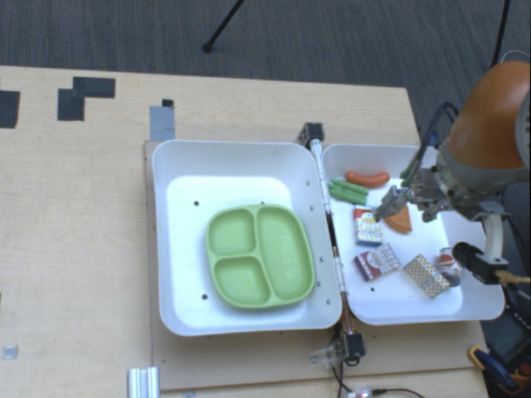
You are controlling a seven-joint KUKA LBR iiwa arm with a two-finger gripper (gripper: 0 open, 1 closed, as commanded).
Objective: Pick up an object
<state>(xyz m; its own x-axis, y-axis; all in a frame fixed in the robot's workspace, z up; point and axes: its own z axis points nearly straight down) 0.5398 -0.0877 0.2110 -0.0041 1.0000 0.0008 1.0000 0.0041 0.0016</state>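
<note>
Gripper: the gripper (392,205) is seen at centre right of the frame, low over the right bin (415,312); whether it is open or closed cannot be told, and nothing is seen held in it.
Arm: the grey arm with its orange band (496,110) is seen reaching in from the right edge of the frame.
Nearest object: an orange wedge (401,221) is placed just below and right of the gripper, on the bin floor.
Below the gripper: a small white and red carton (368,229) is set just beside the wedge, on its left.
Above the gripper: green pods (348,191) and a red sausage (367,177) are laid side by side near the bin's upper edge.
Lower part of bin: a dark red packet (377,263) and a patterned box (425,275) are laid apart from each other.
Left bin: the left bin (159,222) is occupied by a green divided plate (260,255), well apart from the gripper.
</note>
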